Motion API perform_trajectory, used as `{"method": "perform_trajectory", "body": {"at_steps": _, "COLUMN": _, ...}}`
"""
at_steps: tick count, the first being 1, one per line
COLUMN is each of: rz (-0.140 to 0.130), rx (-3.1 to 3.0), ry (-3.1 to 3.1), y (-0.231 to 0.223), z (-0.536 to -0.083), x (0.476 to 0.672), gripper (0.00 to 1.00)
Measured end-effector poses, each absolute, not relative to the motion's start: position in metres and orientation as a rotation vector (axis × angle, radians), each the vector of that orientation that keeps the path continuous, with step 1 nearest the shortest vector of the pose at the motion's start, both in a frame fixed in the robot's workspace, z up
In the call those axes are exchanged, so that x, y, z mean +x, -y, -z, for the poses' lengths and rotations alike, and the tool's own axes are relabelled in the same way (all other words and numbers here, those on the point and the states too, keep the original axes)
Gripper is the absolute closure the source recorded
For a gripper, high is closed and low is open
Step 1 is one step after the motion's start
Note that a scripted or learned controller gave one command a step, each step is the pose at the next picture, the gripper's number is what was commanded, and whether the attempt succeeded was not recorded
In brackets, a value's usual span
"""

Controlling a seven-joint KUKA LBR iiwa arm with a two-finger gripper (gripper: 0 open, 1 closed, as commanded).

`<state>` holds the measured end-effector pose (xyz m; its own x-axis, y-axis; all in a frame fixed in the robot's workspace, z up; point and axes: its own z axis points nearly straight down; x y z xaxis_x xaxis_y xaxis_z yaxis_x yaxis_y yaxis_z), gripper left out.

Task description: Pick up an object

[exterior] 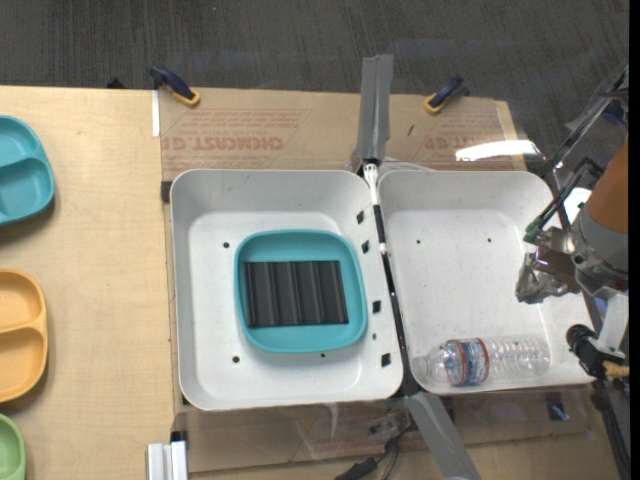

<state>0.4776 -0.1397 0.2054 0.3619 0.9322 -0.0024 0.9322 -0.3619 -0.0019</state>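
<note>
A clear plastic water bottle with a blue label lies on its side along the front wall of the right bin. My gripper hangs over the right edge of that bin, above and to the right of the bottle, apart from it. Nothing shows between its fingers. In the left bin sits a teal tray with a dark ribbed insert.
Teal, orange and green plates lie on the wooden bench at the far left. Cardboard with two clamps lies behind the bins. A grey strip runs between the bins. Cables and arm parts stand at the right edge.
</note>
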Motion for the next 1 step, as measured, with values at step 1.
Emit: {"method": "perform_trajectory", "body": {"at_steps": 1, "rz": -0.005, "rx": -2.591, "ry": 1.776, "y": 0.1395, "z": -0.2053, "x": 0.4776, "gripper": 0.0}}
